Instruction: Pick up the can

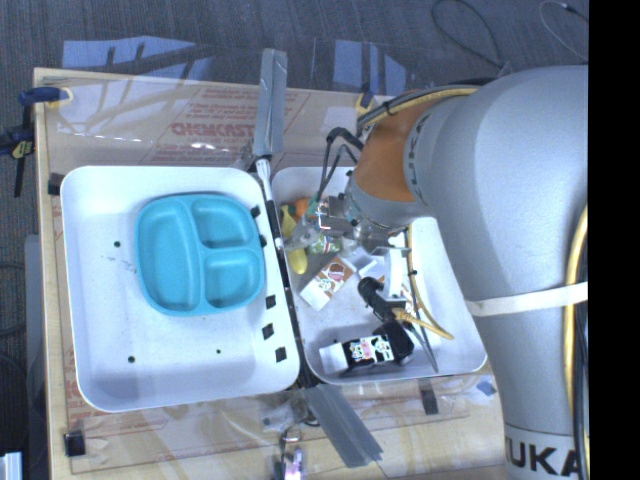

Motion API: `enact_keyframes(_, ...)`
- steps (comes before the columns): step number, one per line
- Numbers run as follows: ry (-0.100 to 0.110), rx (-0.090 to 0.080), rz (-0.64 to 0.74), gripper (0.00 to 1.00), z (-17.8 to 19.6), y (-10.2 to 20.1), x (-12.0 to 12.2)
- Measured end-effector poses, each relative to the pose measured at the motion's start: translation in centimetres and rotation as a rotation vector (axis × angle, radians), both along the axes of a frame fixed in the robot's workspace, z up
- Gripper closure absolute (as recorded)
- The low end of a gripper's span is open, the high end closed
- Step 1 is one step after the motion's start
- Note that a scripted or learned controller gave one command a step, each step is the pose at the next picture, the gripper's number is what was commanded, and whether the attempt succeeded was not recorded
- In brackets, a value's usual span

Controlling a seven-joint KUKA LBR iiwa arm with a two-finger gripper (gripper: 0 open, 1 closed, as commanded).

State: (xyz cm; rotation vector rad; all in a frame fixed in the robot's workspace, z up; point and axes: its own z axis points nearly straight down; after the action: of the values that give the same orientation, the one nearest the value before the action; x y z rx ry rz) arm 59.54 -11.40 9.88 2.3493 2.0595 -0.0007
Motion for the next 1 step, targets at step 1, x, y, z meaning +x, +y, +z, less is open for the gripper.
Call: enact_keyframes(1, -0.002, -0.005, 0.001, 1.0, 1.18, -0.31, 0.06)
